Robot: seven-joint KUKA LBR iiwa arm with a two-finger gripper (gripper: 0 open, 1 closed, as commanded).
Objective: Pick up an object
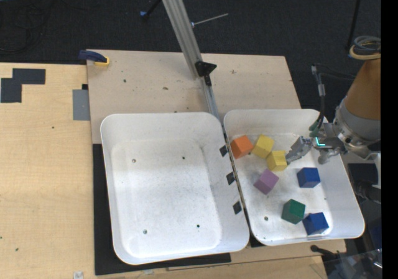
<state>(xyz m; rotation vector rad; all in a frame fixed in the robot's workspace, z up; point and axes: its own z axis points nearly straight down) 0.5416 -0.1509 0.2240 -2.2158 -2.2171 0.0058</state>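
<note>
Hovering gripper (298,149) beside yellow cube (277,160), right bin (348,225); finger state: cannot tell. Advice: centre over cube, descend straight, avoid purple cube (267,181).

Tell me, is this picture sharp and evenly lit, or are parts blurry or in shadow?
In the camera view the light is soft and even: the small coloured wooden cubes, like the orange cube and the green cube, cast only faint shadows on the right white plastic bin. The picture is slightly grainy, the metal pincer looks a bit smeared, and the dark floor behind loses detail.
</note>
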